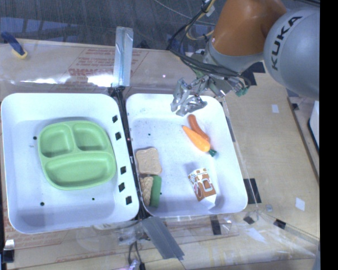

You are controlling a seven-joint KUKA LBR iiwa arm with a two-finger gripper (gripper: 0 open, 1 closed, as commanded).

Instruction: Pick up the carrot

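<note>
Gripper [186,103] position: over the far rim of the right bin [230,198], near that bin's 12 o'clock edge, suspended below the orange-banded wrist of the arm [281,32] that enters from the 2 o'clock side. Finger state: cannot be determined from where I stand; the metal parts at the tip read as a tangle of bright highlights. Nothing orange is seen caught in them, so treat the gripper as empty. Carrot [196,135] position: flat on the floor of the right bin, in its upper right portion, just below the gripper tip. Its upper end lies close to the tip, but contact cannot be confirmed. Bearing: from the gripper, the carrot lies toward 5 o'clock. Long axis: runs from about 11 o'clock to 5 o'clock, with the green stem end at the 5 o'clock extremity. My judgement: the coming move requires a short shift toward 5 o'clock to centre over the carrot's body, with the closing line set across this axis, followed by descent. Other contents of the right bin: a bread slice [148,161] and a printed packet [203,185], both well apart from the carrot. Left bin [14,151]: holds a green divided plate [76,153].
</note>
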